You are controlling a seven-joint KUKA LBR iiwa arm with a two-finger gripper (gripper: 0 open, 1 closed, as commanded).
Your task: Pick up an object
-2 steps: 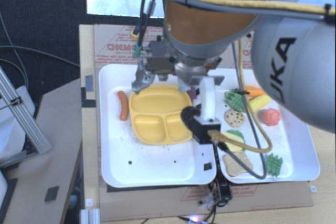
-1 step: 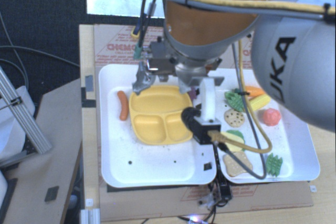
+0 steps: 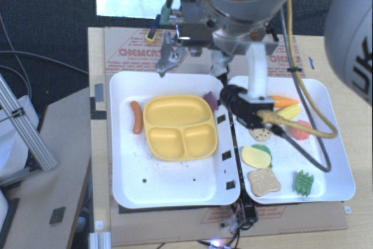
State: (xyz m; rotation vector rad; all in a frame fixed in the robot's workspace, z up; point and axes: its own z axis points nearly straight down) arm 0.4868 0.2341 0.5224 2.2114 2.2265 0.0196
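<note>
Gripper [image 3: 192, 64] above the left bin's [image 3: 125, 183] back rim, finger state indeterminate, yellow divided plate [image 3: 179, 126] inside, sausage [image 3: 137, 116] beside it

The bench [image 3: 70, 125] bears cardboard [image 3: 134, 52] under two white bins [image 3: 125, 143], side by side.

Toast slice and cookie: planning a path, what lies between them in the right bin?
In the camera view, a yellow-green slice lies between the cookie and the toast slice.

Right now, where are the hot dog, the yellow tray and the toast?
hot dog [image 3: 137, 117]: camera view, middle of the sausage.
yellow tray [image 3: 178, 111]: camera view, floor of its big compartment.
toast [image 3: 263, 182]: camera view, middle of the slice.
</note>
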